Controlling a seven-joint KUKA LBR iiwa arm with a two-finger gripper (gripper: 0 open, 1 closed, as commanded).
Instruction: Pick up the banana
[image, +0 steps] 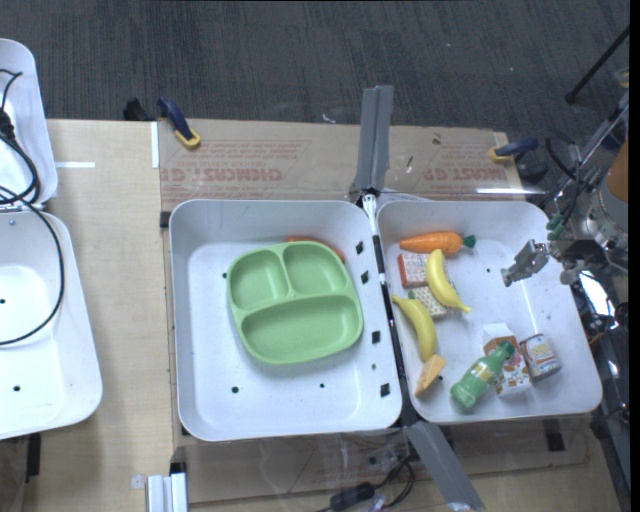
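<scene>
Two yellow bananas lie in the right bin (560, 400). One banana (444, 281) lies near the bin's left side, just under an orange carrot (432, 242). The other banana (420, 326) lies lower and further left, close to the divider. My gripper (524, 263) hangs over the bin's upper right part, roughly 80 pixels to the right of the nearer banana. It stands apart from both bananas, and nothing shows in its grasp.
A green divided plate (295, 300) lies in the left bin (190, 380). In the right bin, a green bottle (478, 378), small cartons (512, 367), a little can (541, 354) and an orange wedge (430, 375) crowd the lower part. Snack boxes (413, 268) lie under the bananas.
</scene>
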